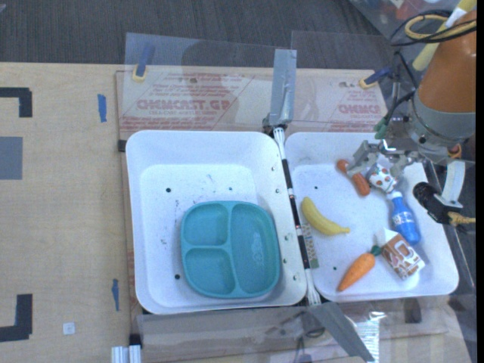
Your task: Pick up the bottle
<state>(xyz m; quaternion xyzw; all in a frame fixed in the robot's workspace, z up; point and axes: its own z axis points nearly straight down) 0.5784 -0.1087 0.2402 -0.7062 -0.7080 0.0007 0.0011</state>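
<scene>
Currently I count two white bins side by side on the bench: the left bin (pixel 144 165) and the right bin (pixel 439 274). Left bin — one item, a teal divided plate (pixel 229 249) with three compartments, lying flat toward the near side. Right bin — six items on my tally. One bottle (pixel 403 220), blue with a white cap, lying on its side near the right wall, cap pointing toward the far end. One banana (pixel 323 218), yellow, near the left wall of that bin. One carrot (pixel 356 271), orange with a green top, toward the near edge. One small brown and white carton (pixel 401 257), just beside the carrot's green end and just below the bottle. One orange-red sausage-shaped piece (pixel 357 178) at the far side. One small white object with red spots (pixel 380 178), between that piece and the bottle's cap. One arm, grey with an orange band (pixel 452 66), reaching in from the right; its gripper (pixel 384 154) hangs over the far part of the right bin, above the spotted object — the fingers look spread apart, with nothing between them.
</scene>
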